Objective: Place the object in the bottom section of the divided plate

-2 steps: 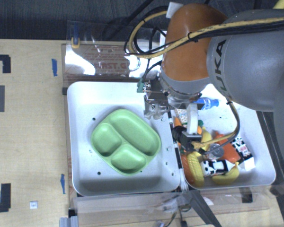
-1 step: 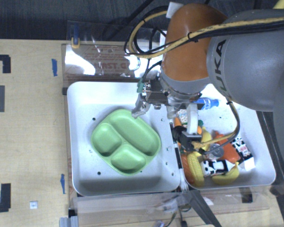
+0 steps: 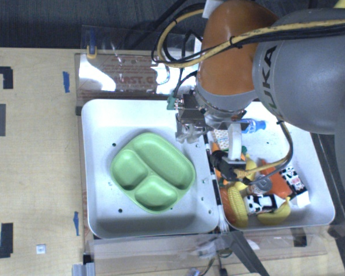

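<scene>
A green divided plate (image 3: 132,168) with three sections lies tilted in the left white bin (image 3: 98,211), and nothing rests in its sections. My gripper (image 3: 190,125) hangs under the orange wrist band, above the ridge between the two bins and just past the plate's upper right rim. Nothing can be seen in it. In the right bin (image 3: 319,209) lies a pile of toy items: a yellow corn cob (image 3: 233,200), a yellow banana (image 3: 274,213), a black-and-white patterned piece (image 3: 259,202) and an orange piece (image 3: 284,183). The arm hides part of the pile.
A blue-and-white item (image 3: 254,125) lies at the back of the right bin. A clear plastic panel (image 3: 121,73) stands behind the left bin. The big grey arm body (image 3: 310,68) covers the upper right. Wooden bench (image 3: 34,154) surface stretches to the left.
</scene>
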Available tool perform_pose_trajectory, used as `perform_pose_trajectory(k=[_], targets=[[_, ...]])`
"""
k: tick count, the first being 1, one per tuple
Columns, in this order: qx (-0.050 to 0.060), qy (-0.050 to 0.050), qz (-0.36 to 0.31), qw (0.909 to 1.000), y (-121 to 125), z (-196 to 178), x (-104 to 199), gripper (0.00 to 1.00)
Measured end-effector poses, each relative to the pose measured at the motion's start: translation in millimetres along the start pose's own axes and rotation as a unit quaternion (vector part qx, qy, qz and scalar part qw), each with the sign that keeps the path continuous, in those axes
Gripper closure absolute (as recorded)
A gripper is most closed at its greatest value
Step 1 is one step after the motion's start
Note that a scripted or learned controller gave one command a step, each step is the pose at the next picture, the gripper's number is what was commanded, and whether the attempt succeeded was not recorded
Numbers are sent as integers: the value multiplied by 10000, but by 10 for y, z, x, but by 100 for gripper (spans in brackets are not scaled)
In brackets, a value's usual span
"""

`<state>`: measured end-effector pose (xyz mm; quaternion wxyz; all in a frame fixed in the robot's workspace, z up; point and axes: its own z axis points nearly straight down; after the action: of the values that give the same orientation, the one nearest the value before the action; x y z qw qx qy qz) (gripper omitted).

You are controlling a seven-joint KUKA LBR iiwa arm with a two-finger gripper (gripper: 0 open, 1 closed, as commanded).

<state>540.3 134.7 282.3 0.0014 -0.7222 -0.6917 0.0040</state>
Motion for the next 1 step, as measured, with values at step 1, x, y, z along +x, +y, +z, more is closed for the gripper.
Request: perform_pose_trajectory(k=[1], targets=[[-10,11,-442,9990,-545,949,-84,100]])
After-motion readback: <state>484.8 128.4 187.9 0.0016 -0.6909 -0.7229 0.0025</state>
